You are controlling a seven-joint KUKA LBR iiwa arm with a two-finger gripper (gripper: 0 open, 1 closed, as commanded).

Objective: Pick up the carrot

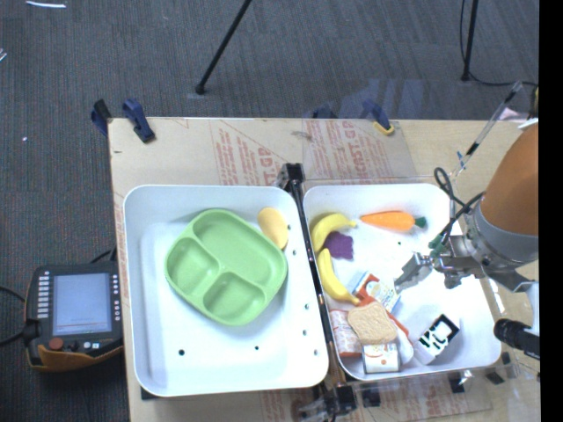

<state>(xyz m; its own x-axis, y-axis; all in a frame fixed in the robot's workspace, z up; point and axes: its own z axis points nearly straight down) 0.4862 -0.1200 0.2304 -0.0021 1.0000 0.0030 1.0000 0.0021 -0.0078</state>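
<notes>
carrot [389,221]: lying at the far end of the right bin [471,345], just beyond the banana [327,251]
gripper [413,272]: hovering near the carrot, on its near side; you're seeing nothing held, opening unclear
step: approaching
next: you're needing it centred over the carrot, then descending

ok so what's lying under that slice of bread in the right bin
The bread rests on orange-and-white cartons. Whatever sits directly beneath its middle is covered.
</notes>
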